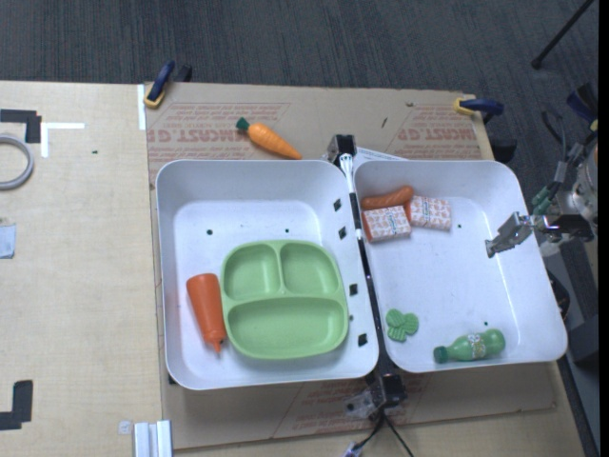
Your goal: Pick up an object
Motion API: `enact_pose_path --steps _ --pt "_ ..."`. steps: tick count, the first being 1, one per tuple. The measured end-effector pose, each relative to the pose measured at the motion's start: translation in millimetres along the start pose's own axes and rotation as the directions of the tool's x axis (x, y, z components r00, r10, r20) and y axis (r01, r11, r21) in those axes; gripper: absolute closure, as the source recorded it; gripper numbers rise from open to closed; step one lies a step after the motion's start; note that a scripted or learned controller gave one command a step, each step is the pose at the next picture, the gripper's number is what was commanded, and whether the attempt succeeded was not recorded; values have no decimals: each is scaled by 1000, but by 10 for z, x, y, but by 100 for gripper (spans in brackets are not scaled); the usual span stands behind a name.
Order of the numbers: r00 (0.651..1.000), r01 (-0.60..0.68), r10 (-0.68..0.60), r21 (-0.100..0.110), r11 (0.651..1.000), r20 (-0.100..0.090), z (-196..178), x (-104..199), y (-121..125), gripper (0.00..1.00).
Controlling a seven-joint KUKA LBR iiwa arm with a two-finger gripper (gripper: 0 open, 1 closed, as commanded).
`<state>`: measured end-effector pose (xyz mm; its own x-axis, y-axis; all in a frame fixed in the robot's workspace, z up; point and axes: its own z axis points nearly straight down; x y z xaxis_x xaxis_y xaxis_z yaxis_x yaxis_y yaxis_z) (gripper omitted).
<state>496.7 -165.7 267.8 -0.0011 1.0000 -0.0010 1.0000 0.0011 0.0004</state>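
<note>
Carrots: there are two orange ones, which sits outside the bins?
The small carrot with the green top lies on the cardboard behind the left bin. The larger carrot lies inside that bin, beside the green plate.

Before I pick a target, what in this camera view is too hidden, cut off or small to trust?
- Gripper: small, at the right bin's edge; finger state unreadable.
- Arm: cut off by the view's right edge.
- Two patterned snack packets: print too small to read.
- Orange sausage-shaped toy: partly hidden behind the packets.
- Small green leafy piece: too small to identify.
</note>
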Motion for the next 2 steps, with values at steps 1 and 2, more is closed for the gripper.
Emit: enact_pose_path --steps 1,2 --pt "995 -96 96 1 995 0 835 734 1165 0" --pt "1000 -20 20 1 1000 -1 1756 373 1031 0"
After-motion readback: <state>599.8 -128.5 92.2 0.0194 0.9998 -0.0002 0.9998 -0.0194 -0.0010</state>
